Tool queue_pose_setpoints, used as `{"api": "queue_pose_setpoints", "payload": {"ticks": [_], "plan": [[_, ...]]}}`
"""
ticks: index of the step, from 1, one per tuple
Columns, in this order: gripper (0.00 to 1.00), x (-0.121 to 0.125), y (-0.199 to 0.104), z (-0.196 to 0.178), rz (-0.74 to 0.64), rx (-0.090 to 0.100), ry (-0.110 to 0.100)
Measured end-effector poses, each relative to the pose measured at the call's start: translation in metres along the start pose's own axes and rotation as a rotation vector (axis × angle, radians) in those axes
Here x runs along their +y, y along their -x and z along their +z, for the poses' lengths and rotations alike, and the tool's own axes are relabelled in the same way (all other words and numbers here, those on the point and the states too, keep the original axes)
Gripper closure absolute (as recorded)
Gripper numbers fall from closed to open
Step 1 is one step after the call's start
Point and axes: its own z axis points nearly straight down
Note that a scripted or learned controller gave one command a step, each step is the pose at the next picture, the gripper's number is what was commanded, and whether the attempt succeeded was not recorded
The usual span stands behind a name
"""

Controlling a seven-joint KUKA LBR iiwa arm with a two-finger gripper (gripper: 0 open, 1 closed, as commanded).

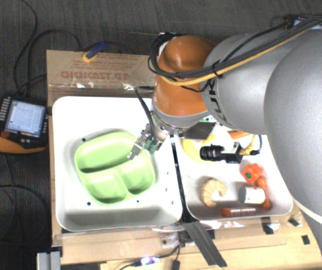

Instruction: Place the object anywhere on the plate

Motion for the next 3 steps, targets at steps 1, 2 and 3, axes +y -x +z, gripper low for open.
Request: {"api": "queue_pose_setpoints", "payload": {"ticks": [1,2,3], "plan": [[1.0,-0.01,-0.069,-0.02,-0.296,0.004,0.002],[1.0,0.046,-0.116,0.05,-0.183,0.005,0.001],[1.0,0.025,-0.092,0.093,-0.263,-0.006,0.01]]}}
